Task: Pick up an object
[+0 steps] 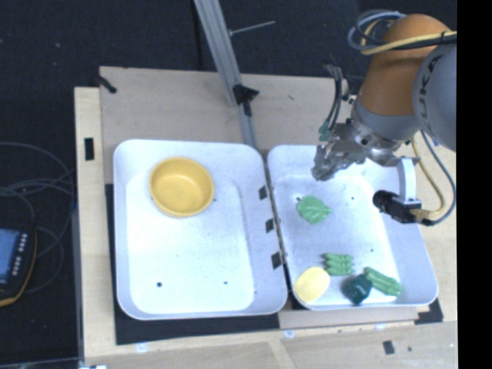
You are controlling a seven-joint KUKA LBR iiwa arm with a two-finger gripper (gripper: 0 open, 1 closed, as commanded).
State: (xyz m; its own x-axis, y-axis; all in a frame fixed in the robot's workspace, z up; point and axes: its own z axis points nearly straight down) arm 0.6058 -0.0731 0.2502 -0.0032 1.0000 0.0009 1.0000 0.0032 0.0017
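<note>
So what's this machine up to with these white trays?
A grey-and-orange robot arm reaches in from the right, meant to pick something up. Its gripper hangs over the upper part of the right bin, just above a light green leaf-shaped toy. Near that bin's bottom edge lie a pale yellow round piece, a small green ridged piece and a dark green toy. The left bin holds a yellow bowl.
</note>
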